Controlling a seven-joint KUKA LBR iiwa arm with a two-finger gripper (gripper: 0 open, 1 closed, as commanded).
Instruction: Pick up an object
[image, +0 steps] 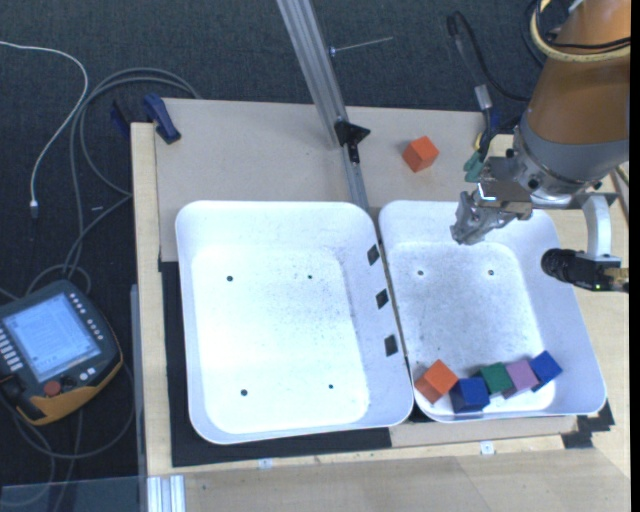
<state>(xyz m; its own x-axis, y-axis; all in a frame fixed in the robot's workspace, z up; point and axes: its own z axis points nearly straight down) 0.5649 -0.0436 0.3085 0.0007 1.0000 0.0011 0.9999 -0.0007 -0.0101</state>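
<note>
Along the near wall of the right bin (560, 300) lies a row of small blocks: an orange block (436, 380), a dark blue block (469, 395), a green block (496, 380), a purple block (521, 375) and a blue block (546, 367). My gripper (468, 233) hangs over the far part of the right bin, well above and away from that row. I see nothing held between its fingers. Another orange block (421, 153) rests on the bench behind the bins.
The left bin (200, 300) sits beside the right one, with black clips (381, 297) along the shared edge. A slanted metal rail (318, 75) crosses the bench behind. A pendant (50, 345) and cables lie on the floor to the left.
</note>
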